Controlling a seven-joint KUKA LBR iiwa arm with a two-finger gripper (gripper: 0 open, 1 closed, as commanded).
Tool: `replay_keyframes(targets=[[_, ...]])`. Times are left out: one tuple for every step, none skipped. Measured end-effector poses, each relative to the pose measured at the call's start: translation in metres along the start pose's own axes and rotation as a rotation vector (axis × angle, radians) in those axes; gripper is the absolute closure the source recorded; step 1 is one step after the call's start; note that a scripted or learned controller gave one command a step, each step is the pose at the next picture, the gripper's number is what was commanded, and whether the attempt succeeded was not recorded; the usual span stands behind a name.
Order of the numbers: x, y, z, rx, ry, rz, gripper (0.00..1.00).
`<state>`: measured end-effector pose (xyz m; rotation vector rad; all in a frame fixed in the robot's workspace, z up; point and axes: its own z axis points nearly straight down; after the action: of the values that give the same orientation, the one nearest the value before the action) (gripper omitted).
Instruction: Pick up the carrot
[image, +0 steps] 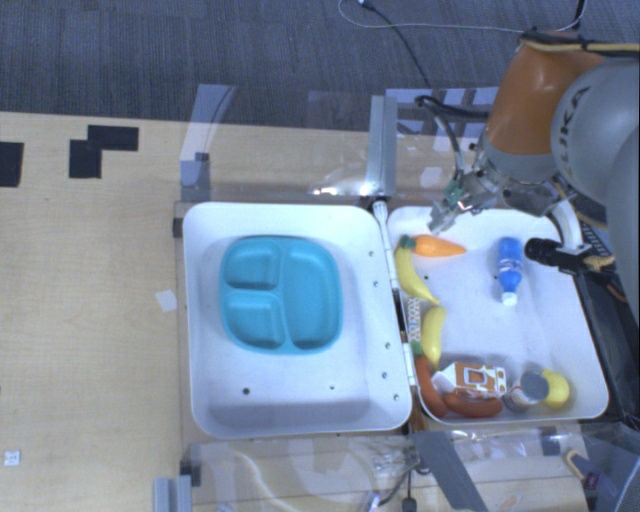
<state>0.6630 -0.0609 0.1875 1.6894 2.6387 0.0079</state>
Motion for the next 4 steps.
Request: replay_keyframes(targets=[[-0.027,-0.045,0.046,0.005,0.001,0.286,1.0],[-0.018,-0.001,0.001,0.005,0.0,0.666,1.0],[-0.028,-0.004,0.082,0.0,-0.003,1.145,1.0],[0.037,0.009,0.001,0.005,-0.001,1.422,1.0]])
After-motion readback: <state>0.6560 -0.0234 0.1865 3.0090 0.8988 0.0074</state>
